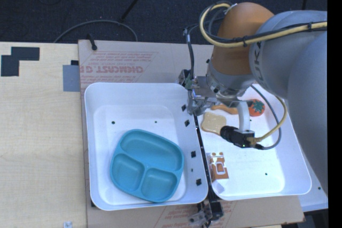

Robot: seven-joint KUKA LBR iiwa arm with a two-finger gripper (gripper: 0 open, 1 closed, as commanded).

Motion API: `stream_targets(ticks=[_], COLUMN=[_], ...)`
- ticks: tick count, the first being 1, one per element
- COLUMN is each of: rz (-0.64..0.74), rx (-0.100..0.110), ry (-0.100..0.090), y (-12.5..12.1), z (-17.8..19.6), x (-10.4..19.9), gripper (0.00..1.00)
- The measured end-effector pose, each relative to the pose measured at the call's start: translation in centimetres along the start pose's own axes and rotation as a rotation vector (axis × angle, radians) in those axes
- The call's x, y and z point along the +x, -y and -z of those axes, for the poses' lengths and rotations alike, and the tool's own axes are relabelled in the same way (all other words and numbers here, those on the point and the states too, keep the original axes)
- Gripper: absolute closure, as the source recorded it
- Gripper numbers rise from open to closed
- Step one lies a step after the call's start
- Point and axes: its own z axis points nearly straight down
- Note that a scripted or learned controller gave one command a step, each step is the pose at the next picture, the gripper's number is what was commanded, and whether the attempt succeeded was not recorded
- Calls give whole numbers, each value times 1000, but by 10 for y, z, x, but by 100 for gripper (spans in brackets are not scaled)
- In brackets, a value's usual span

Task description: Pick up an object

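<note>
While its pincer [199,105] (grip state unclear) hangs by the bins' shared edge, open floor surrounds the blue tray [147,164].

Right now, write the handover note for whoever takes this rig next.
Tool: low over the right bin near its left wall; whether it grips anything can't be seen.
Right bin: tan slice-shaped item just beside the tool, orange item behind the arm, small brown-and-white piece toward the front.
Left bin: blue divided tray.
Done: arm positioned over the right bin.
Left: a confirmed pick; nothing visibly lifted.
</note>
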Motion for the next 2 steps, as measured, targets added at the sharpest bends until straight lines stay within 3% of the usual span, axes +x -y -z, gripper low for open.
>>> stream_targets(ticks=[1, 2], rz=[1, -1], rx=[1, 2], ry=[-1, 2], y=[-5, -5], z=[10, 10], x=[54, 52], gripper=[100, 0])
